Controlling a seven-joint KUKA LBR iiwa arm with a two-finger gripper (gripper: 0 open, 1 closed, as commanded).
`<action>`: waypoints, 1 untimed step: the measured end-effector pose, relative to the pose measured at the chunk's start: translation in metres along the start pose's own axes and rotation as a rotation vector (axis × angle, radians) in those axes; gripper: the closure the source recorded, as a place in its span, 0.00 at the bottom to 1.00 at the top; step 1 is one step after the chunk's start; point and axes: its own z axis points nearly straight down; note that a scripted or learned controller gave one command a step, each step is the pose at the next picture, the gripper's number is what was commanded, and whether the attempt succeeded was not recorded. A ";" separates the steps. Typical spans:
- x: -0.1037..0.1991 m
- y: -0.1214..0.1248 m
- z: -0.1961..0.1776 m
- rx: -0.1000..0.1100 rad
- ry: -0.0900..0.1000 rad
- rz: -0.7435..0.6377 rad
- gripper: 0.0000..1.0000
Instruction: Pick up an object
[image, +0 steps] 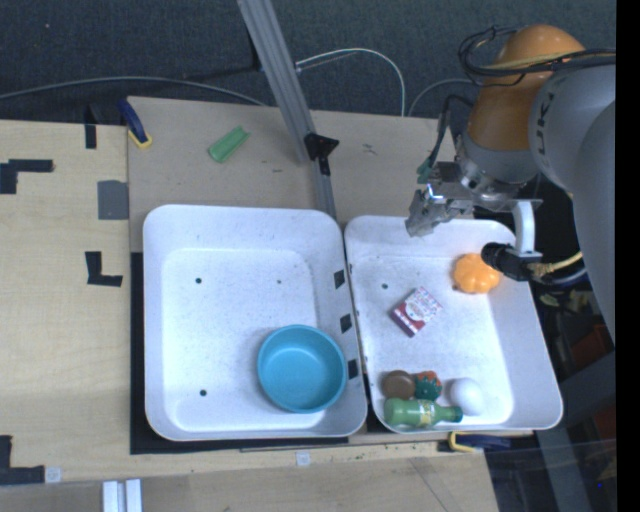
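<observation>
Gripper hangs over the right bin's far rim; whether it's open, I cannot tell

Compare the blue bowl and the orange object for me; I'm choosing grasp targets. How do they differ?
The blue bowl sits in the left bin; the orange object lies in the right bin. The bowl looks far larger and is open and hollow; the orange object looks small, rounded and solid. Both rest apart from the gripper.
</observation>
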 end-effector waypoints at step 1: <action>0.000 0.001 -0.051 0.000 0.000 0.001 1.00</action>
